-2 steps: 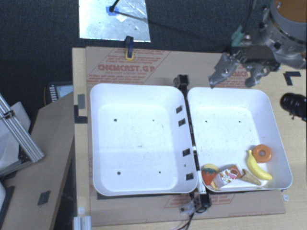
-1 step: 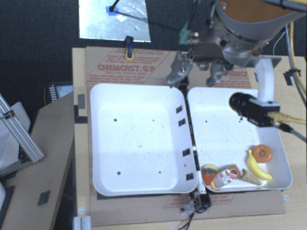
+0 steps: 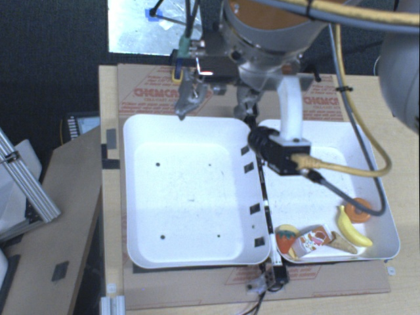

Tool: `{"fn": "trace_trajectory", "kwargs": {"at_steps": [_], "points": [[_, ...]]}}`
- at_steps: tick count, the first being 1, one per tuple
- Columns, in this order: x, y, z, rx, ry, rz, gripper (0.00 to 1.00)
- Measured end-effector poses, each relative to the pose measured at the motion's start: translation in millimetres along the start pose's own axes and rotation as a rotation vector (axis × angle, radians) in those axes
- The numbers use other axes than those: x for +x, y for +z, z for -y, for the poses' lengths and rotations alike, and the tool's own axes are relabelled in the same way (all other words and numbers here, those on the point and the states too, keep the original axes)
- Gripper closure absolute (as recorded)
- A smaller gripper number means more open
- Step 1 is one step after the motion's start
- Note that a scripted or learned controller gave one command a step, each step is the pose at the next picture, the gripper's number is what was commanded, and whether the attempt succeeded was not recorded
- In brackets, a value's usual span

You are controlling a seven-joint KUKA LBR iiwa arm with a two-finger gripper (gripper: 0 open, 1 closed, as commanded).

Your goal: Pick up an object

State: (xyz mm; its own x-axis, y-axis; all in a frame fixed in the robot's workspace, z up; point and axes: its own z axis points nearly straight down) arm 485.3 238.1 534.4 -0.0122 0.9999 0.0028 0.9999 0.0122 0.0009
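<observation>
On the desk (image 3: 111, 176), 2 white bins are sitting side by side. The arm's gripper (image 3: 216, 107) is hovering over the left bin's (image 3: 184, 195) far rim, fingers unclear. A banana (image 3: 353, 228), orange fruit (image 3: 358, 209), and packet (image 3: 311, 240) are lying in the right bin's (image 3: 335, 156) near corner.
</observation>
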Motion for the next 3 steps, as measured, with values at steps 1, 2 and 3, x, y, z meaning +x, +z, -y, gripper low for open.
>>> {"fn": "trace_trajectory", "kwargs": {"at_steps": [1,2,3], "points": [[-4.0,-12.1,-1.2,-0.003,0.007,-0.001,1.00],[-25.1,64.8,-0.4,0.007,0.013,0.006,1.00],[-23.6,26.4,-0.9,-0.004,0.008,0.000,1.00]]}}
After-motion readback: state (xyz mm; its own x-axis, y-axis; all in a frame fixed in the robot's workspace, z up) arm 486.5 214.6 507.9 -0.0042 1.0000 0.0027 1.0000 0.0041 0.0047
